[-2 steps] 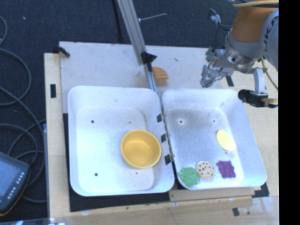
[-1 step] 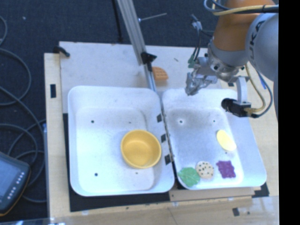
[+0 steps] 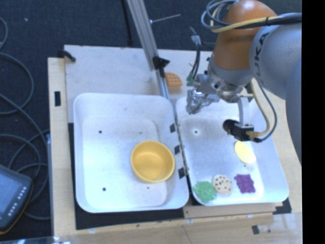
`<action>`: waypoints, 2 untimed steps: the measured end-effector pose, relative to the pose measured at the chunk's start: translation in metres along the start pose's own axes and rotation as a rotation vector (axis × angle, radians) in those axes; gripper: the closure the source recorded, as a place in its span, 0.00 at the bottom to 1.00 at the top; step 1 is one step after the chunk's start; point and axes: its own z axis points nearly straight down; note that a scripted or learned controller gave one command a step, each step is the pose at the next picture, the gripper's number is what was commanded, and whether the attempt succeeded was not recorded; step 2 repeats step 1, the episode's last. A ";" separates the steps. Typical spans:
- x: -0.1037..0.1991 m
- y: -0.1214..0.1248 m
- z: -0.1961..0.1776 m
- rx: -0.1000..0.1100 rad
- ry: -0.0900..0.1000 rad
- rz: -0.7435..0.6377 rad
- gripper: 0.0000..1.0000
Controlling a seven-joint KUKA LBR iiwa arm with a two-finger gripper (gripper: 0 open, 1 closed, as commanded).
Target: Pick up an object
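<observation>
Gripper (image 3: 195, 103) at right bin's (image 3: 264, 154) far left corner; nothing seen in it. 4 small items lie toward near edge: yellow piece (image 3: 245, 152) nearest, then cookie (image 3: 222, 184), green (image 3: 204, 191), purple (image 3: 245, 183).

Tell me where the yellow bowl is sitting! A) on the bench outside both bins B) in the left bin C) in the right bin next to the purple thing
B: the yellow bowl sits alone inside the left bin, while the purple piece lies in the right bin.
</observation>
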 end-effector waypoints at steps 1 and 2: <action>0.051 -0.019 -0.004 -0.001 0.002 -0.002 1.00; 0.051 -0.019 -0.004 -0.001 0.002 -0.002 1.00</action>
